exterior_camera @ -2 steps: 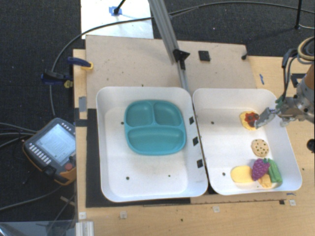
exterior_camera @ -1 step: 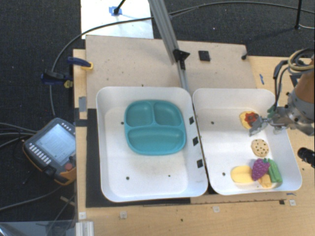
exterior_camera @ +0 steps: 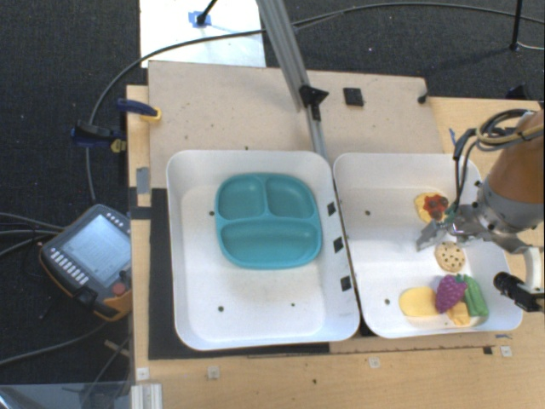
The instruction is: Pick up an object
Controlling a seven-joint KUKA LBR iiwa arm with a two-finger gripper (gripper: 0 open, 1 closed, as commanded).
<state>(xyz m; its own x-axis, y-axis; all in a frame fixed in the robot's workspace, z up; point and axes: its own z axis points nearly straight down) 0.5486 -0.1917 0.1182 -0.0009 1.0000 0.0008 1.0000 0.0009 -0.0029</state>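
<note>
In the right bin (exterior_camera: 383,228) lie several toy foods. A yellow piece with red topping (exterior_camera: 431,204) sits near the far right, and a round speckled cookie (exterior_camera: 449,256) lies below it. A purple grape bunch (exterior_camera: 450,292), a yellow slice (exterior_camera: 416,302) and a green piece (exterior_camera: 474,298) cluster at the front right. My gripper (exterior_camera: 436,231) hangs low between the red-topped piece and the cookie, just above the cookie's upper left edge. The grey arm with its orange band (exterior_camera: 518,175) comes in from the right.
The left bin (exterior_camera: 196,296) holds a teal divided plate (exterior_camera: 268,220). A slanted metal pole (exterior_camera: 289,49) stands behind the bins. A teach pendant (exterior_camera: 89,258) and cables lie off the bench on the left.
</note>
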